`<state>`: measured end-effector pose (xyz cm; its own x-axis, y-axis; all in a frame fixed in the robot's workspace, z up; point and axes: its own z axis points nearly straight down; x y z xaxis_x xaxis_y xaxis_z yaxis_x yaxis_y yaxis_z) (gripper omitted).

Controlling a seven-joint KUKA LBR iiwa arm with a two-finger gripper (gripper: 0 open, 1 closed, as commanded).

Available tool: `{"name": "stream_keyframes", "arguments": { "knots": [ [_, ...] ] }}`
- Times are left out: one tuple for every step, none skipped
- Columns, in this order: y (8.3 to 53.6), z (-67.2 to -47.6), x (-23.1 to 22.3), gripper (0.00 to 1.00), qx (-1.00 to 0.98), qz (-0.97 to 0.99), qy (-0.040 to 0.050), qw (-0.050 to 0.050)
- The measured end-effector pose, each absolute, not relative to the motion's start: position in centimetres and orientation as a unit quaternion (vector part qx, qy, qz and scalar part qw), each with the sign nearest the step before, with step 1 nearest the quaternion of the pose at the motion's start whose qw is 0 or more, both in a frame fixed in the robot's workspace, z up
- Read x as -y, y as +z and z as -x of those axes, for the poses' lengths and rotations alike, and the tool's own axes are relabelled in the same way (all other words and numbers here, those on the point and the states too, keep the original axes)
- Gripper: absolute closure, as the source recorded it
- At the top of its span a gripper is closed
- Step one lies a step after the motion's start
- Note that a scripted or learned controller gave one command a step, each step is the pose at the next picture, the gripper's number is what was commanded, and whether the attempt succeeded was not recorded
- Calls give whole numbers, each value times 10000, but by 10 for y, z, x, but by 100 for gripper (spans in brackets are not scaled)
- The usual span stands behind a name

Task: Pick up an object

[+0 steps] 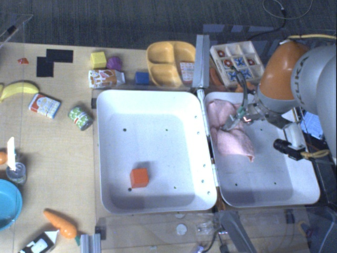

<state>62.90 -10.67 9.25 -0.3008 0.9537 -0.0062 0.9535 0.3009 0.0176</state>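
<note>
A pink cloth lies crumpled in the left half of the right bin. My gripper is down at the cloth's upper part, touching or just above it, with the grey arm and its orange band reaching in from the right. A small orange-red cube sits alone in the lower left of the left bin, far from the gripper.
Behind the bins stand a yellow divided dish, a tray of game pieces and small boxes. On the bench to the left lie a banana, a can, a carrot and a blue bowl.
</note>
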Motion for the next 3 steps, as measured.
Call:
{"name": "stream_keyframes", "arguments": {
  "knots": [
    [93,-637,99,0,-8254,-5644,38,84],
    [106,-639,97,100,-8258,-5638,69,106],
    [188,-671,34,100,-8178,-5754,34,46]
  ]
}}
